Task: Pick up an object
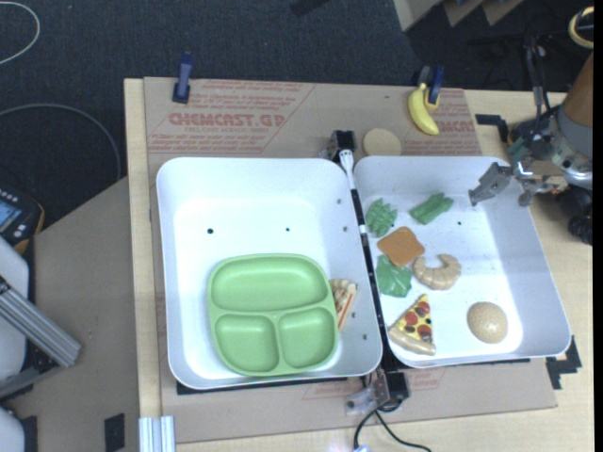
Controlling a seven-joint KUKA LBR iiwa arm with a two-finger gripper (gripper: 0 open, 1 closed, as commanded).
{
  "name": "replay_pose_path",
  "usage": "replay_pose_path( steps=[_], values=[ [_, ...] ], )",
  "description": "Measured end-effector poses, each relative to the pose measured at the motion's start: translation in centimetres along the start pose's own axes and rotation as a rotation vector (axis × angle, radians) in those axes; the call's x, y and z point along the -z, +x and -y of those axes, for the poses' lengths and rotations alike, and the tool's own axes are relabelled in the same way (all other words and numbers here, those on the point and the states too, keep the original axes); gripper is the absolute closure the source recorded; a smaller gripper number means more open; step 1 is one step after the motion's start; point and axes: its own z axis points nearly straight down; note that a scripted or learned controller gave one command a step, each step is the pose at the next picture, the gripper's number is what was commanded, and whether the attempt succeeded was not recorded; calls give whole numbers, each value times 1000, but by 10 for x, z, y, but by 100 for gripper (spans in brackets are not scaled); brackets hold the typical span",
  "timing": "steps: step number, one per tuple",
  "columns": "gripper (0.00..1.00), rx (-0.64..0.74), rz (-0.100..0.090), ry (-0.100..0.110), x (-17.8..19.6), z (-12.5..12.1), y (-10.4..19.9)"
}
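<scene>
The right bin (pixel 528 252) holds several toy foods: a green leafy piece (pixel 382 217), a green strip (pixel 431 207), an orange-brown toast (pixel 402 245), another green piece (pixel 393 276), a croissant (pixel 438 269), a pizza slice (pixel 415 325) and a round tan bun (pixel 487 320). My gripper (pixel 509 181) hovers over the bin's far right corner, to the right of the green strip. Its fingers are open and nothing is between them. The left bin (pixel 245 196) holds a green divided plate (pixel 273 311), with a small fries-like toy (pixel 343 298) at its right edge.
A toy banana (pixel 423 111) and a round tan disc (pixel 382 142) lie on the board behind the bins. Blue clamps (pixel 183 78) sit at the board's far edge. The wall between the bins (pixel 359 224) runs down the middle.
</scene>
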Motion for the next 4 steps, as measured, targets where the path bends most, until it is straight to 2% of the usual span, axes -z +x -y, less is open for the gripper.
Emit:
replay_pose_path(
  steps=[1,2,3,4],
  values=[
    [0,4,-4,7,-90,-8,46],
    [0,5,-3,2,-114,9,113],
    [100,0,-1,-6,-101,7,109],
    [100,-2,-2,3,-9,96,125]
  ],
)
